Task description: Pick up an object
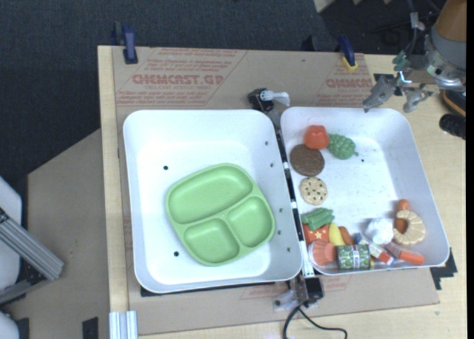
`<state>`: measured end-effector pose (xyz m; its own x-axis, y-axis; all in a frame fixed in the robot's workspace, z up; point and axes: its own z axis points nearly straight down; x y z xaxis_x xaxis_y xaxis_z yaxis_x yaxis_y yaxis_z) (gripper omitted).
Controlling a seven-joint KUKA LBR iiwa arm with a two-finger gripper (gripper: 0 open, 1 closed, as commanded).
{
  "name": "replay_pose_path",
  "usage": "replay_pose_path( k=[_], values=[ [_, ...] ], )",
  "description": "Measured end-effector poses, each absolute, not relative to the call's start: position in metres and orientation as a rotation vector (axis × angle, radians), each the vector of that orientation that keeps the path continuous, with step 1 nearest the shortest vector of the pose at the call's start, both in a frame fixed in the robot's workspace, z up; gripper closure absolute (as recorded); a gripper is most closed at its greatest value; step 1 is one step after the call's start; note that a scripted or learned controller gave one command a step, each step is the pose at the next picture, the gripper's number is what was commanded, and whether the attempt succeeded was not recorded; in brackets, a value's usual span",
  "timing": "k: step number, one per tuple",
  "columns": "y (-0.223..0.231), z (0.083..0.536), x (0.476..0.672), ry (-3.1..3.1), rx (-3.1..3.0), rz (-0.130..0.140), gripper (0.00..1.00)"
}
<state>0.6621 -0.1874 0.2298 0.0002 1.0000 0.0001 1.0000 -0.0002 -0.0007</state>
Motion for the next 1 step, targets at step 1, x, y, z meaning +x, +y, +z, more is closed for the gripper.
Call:
replay_pose_path(
  k=[1],
  values=[
    [-0.1430, 0.0844, 0.6495, -2.216, -2.209, 0.009, 0.00]
  ],
)
